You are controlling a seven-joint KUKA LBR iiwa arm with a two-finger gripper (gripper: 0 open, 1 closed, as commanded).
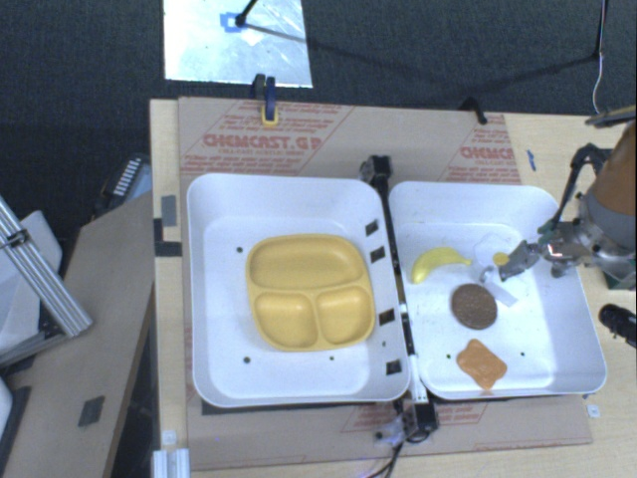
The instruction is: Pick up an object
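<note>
Banana [439, 263], a yellow toy one, is seen lying in the right bin [572, 366], in its upper left part, with the long axis running roughly left to right and slightly uphill toward the right; the thicker, rounded end points left and down, the thinner end points right. Below and to the right of it a round brown disc [475, 307], cookie-like, lies flat, and nearer the front wall an orange, roughly square piece [483, 363] like a toast or cracker is placed. The hand [518, 260] is reached in from the right and hangs over the right bin's upper middle, just right of the banana's thin end and above the brown disc; whether its fingers are apart or together cannot be told, and nothing is seen held between them. In the left bin [214, 366] a yellow divided plate [309, 292] with three compartments lies flat near the middle. Both bins rest side by side on the counter [328, 132], which is covered by a printed cardboard sheet.
</note>
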